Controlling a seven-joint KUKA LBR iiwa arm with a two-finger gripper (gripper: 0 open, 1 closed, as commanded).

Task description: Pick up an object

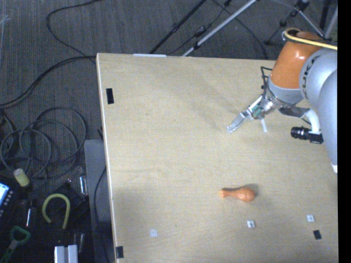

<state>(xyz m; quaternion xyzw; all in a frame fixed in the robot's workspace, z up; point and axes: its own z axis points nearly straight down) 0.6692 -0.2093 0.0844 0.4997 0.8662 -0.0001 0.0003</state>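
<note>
The arm (pixel 312 86) reaches in slantwise over the bench (pixel 164 147), its gripper (pixel 248 119) well above the orange pear-shaped object (pixel 238 194), fingers spread apart and holding nothing. The object lies on its side, narrow end pointing left.

No legible text or labels anywhere.

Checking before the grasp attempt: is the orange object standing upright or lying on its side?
Lying on its side. The orange object rests flat on the tan board, narrow end pointing left.
</note>
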